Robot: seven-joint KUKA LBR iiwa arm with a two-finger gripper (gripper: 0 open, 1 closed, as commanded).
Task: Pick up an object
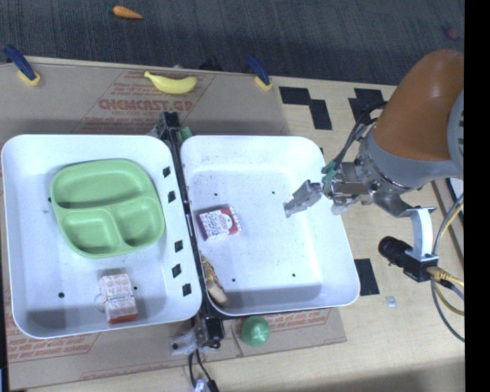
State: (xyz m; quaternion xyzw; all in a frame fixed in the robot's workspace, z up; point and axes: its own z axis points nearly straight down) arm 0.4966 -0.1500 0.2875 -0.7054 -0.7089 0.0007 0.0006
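Nearest the camera we find the arm's orange band (425, 109) and grey wrist, entering from the right and reaching over the right bin (253, 288). We locate the gripper (300, 198) above the right half of that bin, near its right wall, with nothing visible between its fingers. We cannot tell from this angle whether the fingers are open or closed, as they appear as one blurred grey shape.

We identify the candidate objects as follows. A red-and-white packet (217, 222) lies flat on the floor of the right bin, close to the divider and well apart from the gripper. A small tan item (213, 285) rests against the left rim of the same bin. In the left bin (24, 300) we note a green divided tray (106, 207) and, nearer the front edge, an orange-and-white packet (117, 297). Outside the bins, a yellow banana (171, 81) sits on the cardboard behind and a green ball (255, 330) in front.

We judge the task as not yet accomplished: no object is lifted or gripped. Remaining steps, in our estimate, are alignment over a chosen object, descent, closure and lift.
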